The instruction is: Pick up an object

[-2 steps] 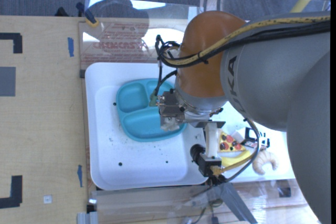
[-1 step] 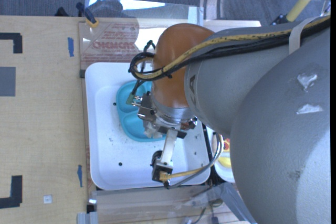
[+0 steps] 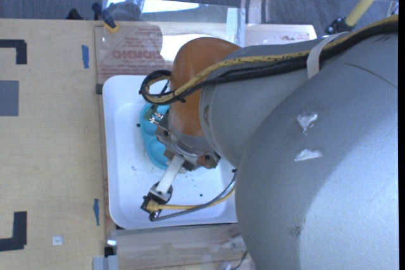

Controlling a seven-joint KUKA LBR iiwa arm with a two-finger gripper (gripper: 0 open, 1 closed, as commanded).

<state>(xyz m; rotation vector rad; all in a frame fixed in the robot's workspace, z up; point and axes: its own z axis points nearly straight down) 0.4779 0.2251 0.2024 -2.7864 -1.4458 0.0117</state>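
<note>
The jaws are sitting hidden beneath the wrist, so I cannot tell whether they are standing wide or narrow. A teal object [image 3: 152, 139] is lying in the white bin [image 3: 120, 161], showing just beside the wrist. The grey arm [image 3: 304, 136], with its orange band [image 3: 196, 69], is covering the bin's right part. The pale wooden worktop [image 3: 50, 136] is lying alongside.

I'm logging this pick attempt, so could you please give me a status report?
Arm down over white bin, wrist above blue object. Blue object lying in bin, partly covered by wrist. Hold unconfirmed.
</note>
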